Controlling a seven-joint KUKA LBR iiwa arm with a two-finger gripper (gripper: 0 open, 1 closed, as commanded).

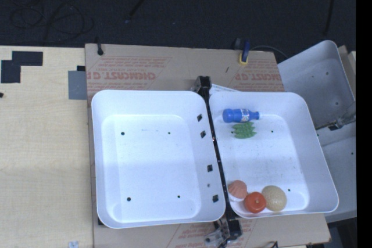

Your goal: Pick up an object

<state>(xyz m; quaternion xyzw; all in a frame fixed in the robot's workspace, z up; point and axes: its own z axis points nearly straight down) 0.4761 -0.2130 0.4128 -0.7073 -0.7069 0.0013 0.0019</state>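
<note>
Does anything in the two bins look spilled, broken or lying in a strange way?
Nothing looks spilled or broken. The blue bottle lies on its side in the right bin, by a green piece. Three round items cluster in its near corner.

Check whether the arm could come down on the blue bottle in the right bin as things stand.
Probably yes. The blue bottle lies on its side near the far wall of the right bin, uncovered from above; the green toy sits just beside it, which could crowd a grasp.
</note>
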